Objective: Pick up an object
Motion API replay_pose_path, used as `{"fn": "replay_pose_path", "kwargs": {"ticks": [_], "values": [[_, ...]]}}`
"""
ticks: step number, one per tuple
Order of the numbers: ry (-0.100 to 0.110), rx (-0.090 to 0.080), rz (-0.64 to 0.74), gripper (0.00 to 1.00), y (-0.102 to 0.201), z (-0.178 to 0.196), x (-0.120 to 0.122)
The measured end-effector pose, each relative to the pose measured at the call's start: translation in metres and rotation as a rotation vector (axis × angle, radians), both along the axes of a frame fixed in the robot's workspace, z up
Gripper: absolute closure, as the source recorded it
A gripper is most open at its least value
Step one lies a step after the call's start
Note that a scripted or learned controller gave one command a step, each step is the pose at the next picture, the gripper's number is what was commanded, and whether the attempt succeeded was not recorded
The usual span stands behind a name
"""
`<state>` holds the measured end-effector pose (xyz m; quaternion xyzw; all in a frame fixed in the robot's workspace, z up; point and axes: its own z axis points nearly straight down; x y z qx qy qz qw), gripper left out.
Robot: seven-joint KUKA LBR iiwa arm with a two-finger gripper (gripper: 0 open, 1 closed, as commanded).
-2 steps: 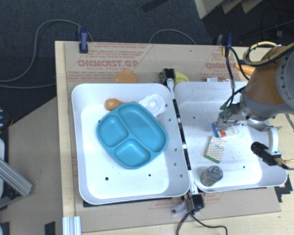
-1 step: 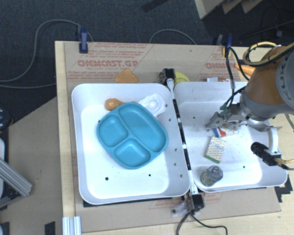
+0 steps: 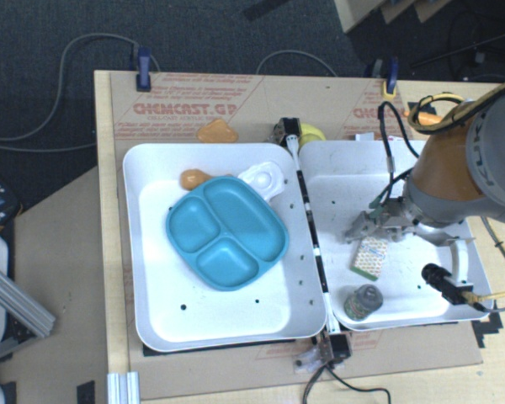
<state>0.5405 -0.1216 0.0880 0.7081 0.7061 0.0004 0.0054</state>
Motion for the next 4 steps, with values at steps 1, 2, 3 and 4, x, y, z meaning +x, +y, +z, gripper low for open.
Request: {"fn": "replay_pose_path", "kwargs": {"ticks": [1, 2, 3, 4], "values": [[0.005, 0.005, 0.003, 1.0, 0.003, 0.007, -0.001], [0.006, 0.005, 0.002, 0.0, 0.003, 0.006, -0.001], [0.002, 0.002, 0.002, 0.0, -0.055, -0.003, 0.054], [0.003, 0.006, 0.009, 0.0, -0.009, -0.003, 0.094]]}}
